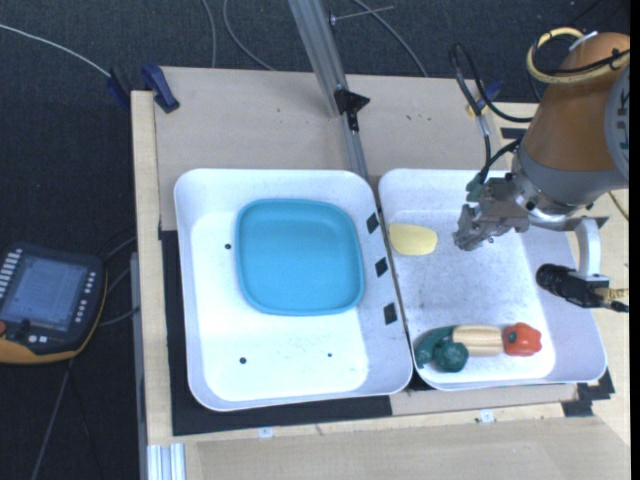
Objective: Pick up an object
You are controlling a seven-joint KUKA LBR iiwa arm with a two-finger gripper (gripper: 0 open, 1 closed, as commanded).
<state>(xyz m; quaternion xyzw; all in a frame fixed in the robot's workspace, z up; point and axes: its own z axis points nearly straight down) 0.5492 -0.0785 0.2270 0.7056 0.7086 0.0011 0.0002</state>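
A pale yellow lemon-shaped object (412, 239) lies in the right bin (500, 278) near its left wall. Along that bin's front wall sit a dark green object (443, 352), a tan cylinder (478, 340) and a red tomato-like object (521, 339), side by side. My gripper (472, 234) hangs over the right bin's back half, a little to the right of the yellow object and apart from it. Nothing shows between its fingers.
A light blue square plate (300, 256) lies in the left bin (205, 298). A metal pole (330, 58) slants up from between the bins. A black cylinder (570, 284) juts over the right bin's right rim. Cables trail across the dark floor.
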